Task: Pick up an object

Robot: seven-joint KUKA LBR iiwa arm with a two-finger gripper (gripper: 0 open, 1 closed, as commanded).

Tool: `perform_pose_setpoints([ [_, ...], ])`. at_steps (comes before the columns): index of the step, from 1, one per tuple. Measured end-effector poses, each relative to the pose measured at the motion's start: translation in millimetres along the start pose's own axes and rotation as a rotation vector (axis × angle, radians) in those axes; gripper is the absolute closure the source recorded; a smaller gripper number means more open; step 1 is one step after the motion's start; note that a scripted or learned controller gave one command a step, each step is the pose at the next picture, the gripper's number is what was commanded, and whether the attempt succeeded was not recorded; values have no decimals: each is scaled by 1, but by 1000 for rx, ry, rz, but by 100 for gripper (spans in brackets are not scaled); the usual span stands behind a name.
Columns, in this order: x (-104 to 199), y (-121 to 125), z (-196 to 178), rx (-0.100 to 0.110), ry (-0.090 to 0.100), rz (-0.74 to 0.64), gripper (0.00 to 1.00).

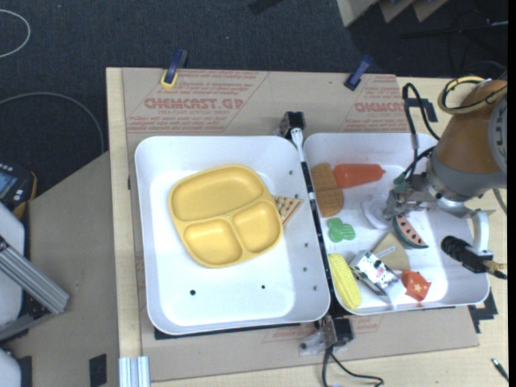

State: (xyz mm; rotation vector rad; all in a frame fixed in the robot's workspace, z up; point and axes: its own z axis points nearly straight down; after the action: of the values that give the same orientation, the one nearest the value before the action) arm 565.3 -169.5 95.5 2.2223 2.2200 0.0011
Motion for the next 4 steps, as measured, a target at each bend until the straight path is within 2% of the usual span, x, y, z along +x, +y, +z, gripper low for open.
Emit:
perform_pose_setpoints([
  [1, 8, -1, -59, -7, -2, -3, 100],
  [2, 1, 3, -121, -8, -3, -2, 100],
  [3, 1, 3, -130, -3, -2, -2, 100],
  [4, 62, 10, -139, -3, 2, -8, 100],
])
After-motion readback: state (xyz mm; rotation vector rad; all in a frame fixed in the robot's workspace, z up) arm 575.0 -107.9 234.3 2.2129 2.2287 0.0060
